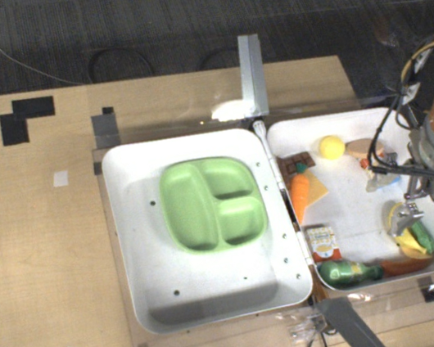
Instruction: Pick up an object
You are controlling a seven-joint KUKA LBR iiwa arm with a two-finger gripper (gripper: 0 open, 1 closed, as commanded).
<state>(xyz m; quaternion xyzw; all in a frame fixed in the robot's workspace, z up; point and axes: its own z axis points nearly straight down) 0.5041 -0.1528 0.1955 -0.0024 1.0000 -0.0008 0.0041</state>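
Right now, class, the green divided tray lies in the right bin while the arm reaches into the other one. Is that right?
Not quite. The green divided tray lies in the left bin, as the camera view shows; the arm's pincer reaches into the other, the right bin.

The bench [42, 266] is showing a pale, matt wood-grain surface, and the floor [131, 17] beyond it is looking like dark, ribbed carpet. Both white bins, left bin [147, 297] and right bin [357, 210], are looking like smooth moulded plastic with a soft sheen. The green divided tray [210, 203] is appearing as matt plastic. The upright post [253, 75] between the bins is reading as brushed metal. The green bottle [349, 272] is catching glossy highlights, while the yellow ball [330, 147] and orange carrot [299, 193] are looking smooth and dull. The gripper [411, 211] is gleaming like bare metal.
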